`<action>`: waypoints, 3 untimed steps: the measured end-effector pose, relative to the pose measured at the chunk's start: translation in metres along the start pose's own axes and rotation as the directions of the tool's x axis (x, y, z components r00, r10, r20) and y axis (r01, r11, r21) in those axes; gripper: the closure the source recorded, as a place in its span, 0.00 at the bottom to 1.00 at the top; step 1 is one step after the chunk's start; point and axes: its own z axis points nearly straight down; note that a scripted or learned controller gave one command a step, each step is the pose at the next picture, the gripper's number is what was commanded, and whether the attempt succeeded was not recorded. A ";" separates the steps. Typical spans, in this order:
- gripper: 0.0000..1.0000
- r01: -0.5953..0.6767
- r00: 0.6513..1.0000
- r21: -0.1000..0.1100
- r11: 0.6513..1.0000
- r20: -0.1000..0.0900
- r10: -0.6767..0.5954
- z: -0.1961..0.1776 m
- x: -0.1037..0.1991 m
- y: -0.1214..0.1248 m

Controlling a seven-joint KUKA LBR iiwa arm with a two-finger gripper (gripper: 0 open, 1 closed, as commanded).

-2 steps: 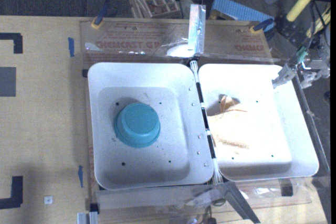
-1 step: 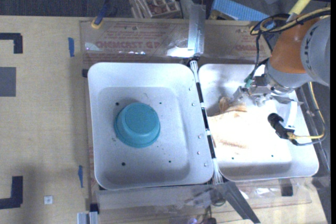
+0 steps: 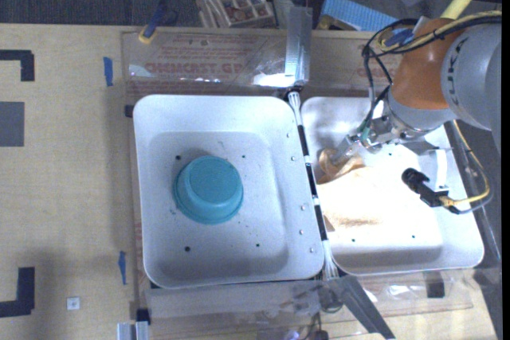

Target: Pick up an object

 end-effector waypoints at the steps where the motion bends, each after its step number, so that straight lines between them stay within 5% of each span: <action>1: 0.00 -0.154 0.988 0.000 0.988 0.000 0.154 0.000 0.012 -0.009; 2: 1.00 -0.156 0.988 -0.005 0.988 -0.001 0.156 -0.011 0.011 -0.008; 3: 0.00 -0.156 0.988 -0.005 0.988 0.000 0.156 -0.011 0.011 -0.008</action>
